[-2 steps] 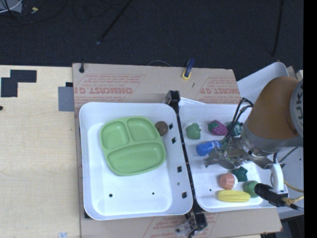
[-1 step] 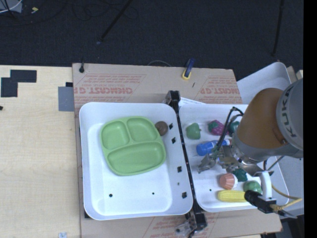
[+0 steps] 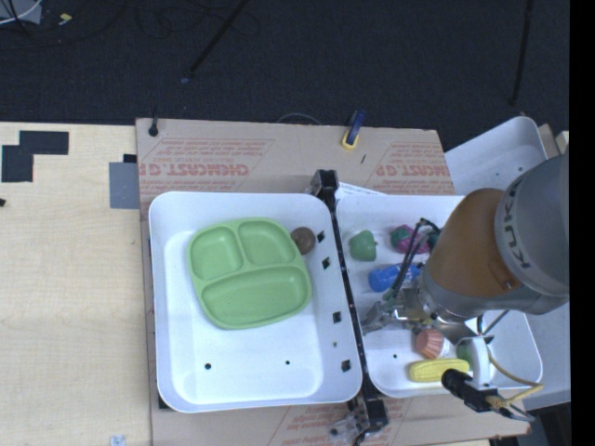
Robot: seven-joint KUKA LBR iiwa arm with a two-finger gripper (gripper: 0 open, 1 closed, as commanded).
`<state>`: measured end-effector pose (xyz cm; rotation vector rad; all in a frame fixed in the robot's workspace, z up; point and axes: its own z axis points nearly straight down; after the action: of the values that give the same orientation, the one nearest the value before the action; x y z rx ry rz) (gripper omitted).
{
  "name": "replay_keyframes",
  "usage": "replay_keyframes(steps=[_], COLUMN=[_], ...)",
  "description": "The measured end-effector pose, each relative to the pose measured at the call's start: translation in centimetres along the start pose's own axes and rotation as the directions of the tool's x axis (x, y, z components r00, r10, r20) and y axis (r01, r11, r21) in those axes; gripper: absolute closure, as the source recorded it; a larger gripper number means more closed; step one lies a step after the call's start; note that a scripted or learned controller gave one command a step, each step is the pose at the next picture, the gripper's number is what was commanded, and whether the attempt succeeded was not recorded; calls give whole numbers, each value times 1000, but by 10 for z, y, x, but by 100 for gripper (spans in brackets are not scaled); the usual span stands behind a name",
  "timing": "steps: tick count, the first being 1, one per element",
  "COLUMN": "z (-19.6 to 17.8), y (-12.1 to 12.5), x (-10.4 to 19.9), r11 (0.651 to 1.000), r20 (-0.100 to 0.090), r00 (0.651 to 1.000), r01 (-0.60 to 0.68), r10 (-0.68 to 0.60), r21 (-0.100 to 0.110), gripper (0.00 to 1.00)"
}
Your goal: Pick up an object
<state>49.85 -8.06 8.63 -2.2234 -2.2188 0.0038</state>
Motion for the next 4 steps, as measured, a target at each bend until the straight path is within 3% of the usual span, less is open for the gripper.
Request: replay_keyframes(steps=[1, 4], z=[-11, -144], y=[-1, 3], x=[-1, -2], r11=[1000, 1000], r20=[-3, -2], r00=[1000, 1000], r01=[-7, 2], r10=[7, -2], r21=[3, -4], gripper=[100, 100])
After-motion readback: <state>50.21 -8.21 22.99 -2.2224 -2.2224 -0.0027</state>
